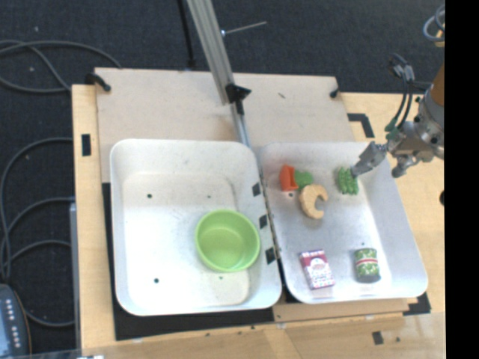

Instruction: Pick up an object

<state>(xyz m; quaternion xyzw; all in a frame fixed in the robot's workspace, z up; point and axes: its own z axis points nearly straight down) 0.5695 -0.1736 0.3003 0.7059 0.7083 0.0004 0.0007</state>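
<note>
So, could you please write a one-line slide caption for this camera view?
Gripper poised at the right bin's edge beside a green toy; a green bowl sits in the left bin.

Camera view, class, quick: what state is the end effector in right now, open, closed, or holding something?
End effector: open, holding nothing, poised over the right white bin beside the small green knobbly toy.
</note>
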